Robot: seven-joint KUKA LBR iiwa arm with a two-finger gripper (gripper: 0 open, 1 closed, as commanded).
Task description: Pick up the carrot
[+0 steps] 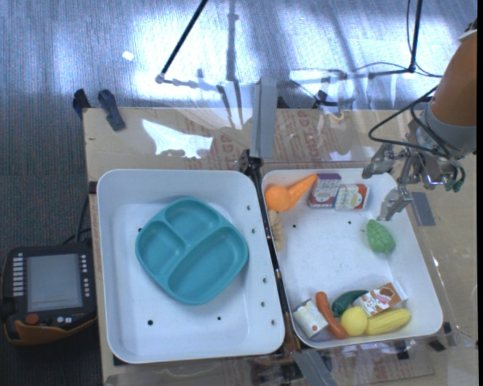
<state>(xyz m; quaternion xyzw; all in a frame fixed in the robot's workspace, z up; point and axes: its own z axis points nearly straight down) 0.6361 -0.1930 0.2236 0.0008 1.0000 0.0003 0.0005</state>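
Nearest, the right white bin (423, 280) has a small orange carrot (331, 314) lying at its front edge, between a white cup (310, 318) and a yellow lemon (353, 321). Further back, the grey arm (455, 95) leans in from the right, gripper (396, 187) over the bin's far right rim, fingers apart, holding nothing.

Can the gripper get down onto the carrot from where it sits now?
Probably yes. The carrot lies uncovered in the right bin's top-left corner; the gripper is across that bin. The wall and small box crowd it.
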